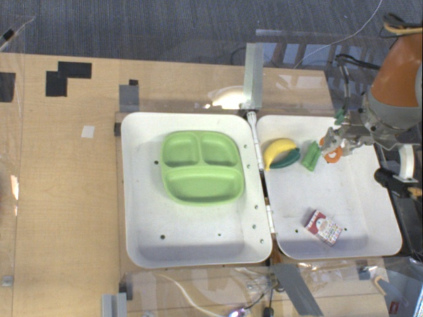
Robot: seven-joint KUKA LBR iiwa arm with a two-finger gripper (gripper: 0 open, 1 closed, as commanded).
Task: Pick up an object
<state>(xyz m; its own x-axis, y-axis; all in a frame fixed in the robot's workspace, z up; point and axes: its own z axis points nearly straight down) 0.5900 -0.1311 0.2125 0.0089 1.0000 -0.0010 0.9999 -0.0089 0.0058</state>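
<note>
In the right bin lie a yellow and dark green toy, a small green block, an orange piece and a red and white packet. My gripper hangs over the bin's far right part, just above and right of the orange piece. The green block is a short way to its left. Nothing visibly sits in the gripper.
The left bin holds a light green divided plate. A metal post stands at the back between the bins. The arm's orange band and cables crowd the right bin's far right corner.
</note>
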